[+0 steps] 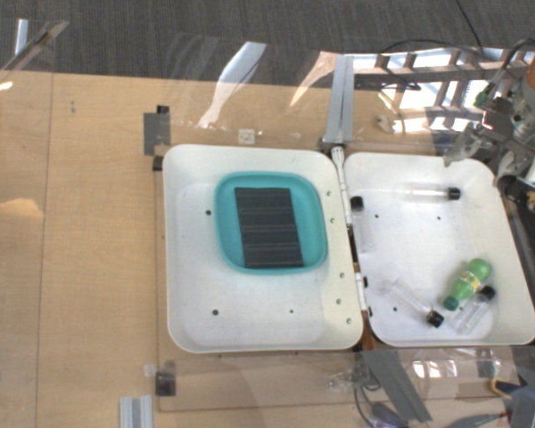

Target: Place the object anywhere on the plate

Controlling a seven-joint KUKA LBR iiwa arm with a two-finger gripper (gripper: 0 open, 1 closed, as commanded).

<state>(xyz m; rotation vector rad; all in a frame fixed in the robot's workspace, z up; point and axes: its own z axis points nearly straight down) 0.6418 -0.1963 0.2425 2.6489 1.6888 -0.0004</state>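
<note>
Left of the centre divider (346, 239), the left white bin (187, 310) holds a teal plate (316, 230), rounded-square, sitting in the bin's upper middle. On the plate lies a dark ribbed rectangular pad (268, 227), long side running away from the camera, covering most of the plate's flat centre; teal rim shows all round it.

Right of the divider, the right white bin (419, 239) holds the loose items. Green bottle (466, 283) lies on its side toward the bin's near right corner, far from the plate, not on it. Clear tube with black cap (477, 306) just beside the bottle, on its near side, appears to touch it. Another clear tube with black cap (417, 307) lies near the bottle, on the divider side, slanted. A third clear tube (425, 191) lies along the bin's far edge, black cap at its right end. Small black piece (357, 205) sits close to the divider, far half of the bin.

Gripper (481, 132) is at the right bin's far right corner, above the rim, well apart from the bottle and plate. Nothing seen between its fingers; jaw gap too blurred, cannot tell whether wide or narrow.

Bench (71, 239) is light wood.
</note>
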